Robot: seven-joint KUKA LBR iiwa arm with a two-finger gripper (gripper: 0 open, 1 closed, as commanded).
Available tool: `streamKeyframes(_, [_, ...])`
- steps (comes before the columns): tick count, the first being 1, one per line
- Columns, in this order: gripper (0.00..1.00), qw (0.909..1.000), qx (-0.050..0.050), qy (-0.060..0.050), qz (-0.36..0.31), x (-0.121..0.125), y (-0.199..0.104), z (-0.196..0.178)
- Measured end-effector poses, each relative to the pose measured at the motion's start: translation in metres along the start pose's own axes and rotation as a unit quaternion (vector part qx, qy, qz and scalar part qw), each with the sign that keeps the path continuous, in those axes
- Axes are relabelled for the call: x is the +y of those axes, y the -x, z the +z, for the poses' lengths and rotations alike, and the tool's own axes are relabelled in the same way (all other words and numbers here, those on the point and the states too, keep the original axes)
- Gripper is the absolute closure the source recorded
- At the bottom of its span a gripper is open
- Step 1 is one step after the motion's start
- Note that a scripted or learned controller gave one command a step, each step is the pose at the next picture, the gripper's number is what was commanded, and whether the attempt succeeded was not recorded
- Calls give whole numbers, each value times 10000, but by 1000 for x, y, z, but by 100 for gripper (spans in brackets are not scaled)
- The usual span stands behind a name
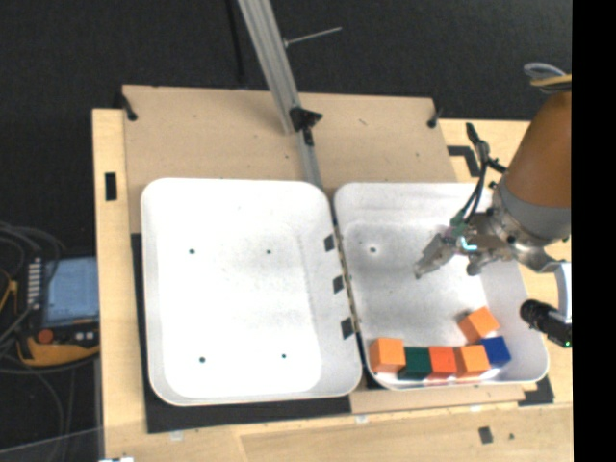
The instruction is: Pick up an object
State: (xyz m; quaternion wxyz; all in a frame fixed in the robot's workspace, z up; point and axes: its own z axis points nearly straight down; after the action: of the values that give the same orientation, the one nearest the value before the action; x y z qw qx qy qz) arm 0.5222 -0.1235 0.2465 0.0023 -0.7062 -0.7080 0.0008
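Note:
Several small blocks lie along the near edge of the right bin [385,210]: an orange block [388,353], a dark green block [417,361], an orange-red block [443,360], another orange block [473,358], a blue block [497,350] and a tilted orange block [478,322]. My gripper [450,256] hangs over the right bin's middle, above and behind the blocks. Its fingers are spread apart and nothing sits between them.
The left bin [241,287] lies beside the right one, with dark clips at the seam. A metal pole [274,56] slants across the back of the bench. A blue device [67,292] and cables sit off the bench's left side.

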Motion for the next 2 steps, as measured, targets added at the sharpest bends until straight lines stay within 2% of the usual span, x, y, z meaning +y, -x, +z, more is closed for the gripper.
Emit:
streamKeyframes(1, [0, 10000, -7, 29, 15, 1, 0, -2])
streamKeyframes(2, [0, 10000, -14, -8, 28, 2, -3, 60])
